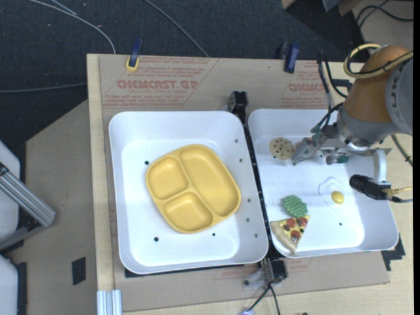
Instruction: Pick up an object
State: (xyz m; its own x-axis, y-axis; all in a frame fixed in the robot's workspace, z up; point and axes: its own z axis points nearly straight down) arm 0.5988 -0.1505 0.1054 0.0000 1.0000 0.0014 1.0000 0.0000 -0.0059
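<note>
The right bin (377,240) holds a round chocolate-chip cookie (281,147) at its upper left. A fried egg (335,194) with a yellow yolk lies near the middle. Lower down are a green knobbly piece (295,206) and a pizza slice (291,231) against the left wall. My gripper (303,153) hangs low over the upper part of this bin, pointing left, just right of the cookie. Nothing visible is held in it. The orange-banded wrist (371,90) rises behind it at the right.
The left bin (131,149) carries a yellow three-compartment plate (191,188) at its centre. A black divider clamp (239,102) sits between the bins at the top. A black cable fitting (369,187) juts over the right bin's right side.
</note>
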